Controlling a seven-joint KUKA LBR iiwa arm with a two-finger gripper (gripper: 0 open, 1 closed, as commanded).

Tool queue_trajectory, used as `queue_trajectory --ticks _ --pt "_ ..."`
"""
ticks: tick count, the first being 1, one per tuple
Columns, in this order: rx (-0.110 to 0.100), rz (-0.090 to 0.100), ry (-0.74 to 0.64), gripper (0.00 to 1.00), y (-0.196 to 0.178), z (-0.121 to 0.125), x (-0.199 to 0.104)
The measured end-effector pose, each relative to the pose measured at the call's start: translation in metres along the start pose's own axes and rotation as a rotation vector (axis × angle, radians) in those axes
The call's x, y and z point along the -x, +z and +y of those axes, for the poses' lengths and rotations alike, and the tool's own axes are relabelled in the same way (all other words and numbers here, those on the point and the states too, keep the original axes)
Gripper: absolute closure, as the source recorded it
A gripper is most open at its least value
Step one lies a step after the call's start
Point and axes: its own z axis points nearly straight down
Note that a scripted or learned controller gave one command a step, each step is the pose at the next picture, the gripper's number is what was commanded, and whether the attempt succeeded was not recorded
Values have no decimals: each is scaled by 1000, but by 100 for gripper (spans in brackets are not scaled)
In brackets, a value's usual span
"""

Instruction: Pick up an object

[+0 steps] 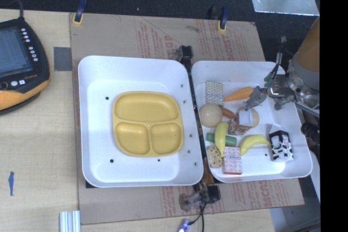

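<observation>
Camera view gives me two white bins on the desk: the left bin (pixel 92 117) holds a yellow divided tray (pixel 147 122), the right bin (pixel 296 165) a heap of toy food. My end effector (pixel 260 96) hangs over that heap beside the orange carrot (pixel 238 94); I cannot tell its opening or grip. Two yellow bananas (pixel 221 137) lie nearby.

Left bin (pixel 92 117) held a yellow divided tray (pixel 148 123). Right bin (pixel 296 168) held a carrot (pixel 238 94), two bananas (pixel 221 136), and cartons. Gripper (pixel 260 97) hovered at right, above the carrot's end.
</observation>
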Motion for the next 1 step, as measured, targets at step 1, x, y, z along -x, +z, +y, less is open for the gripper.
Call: queue_trajectory --ticks 1 --pt "1 -3 -2 0 109 34 -13"
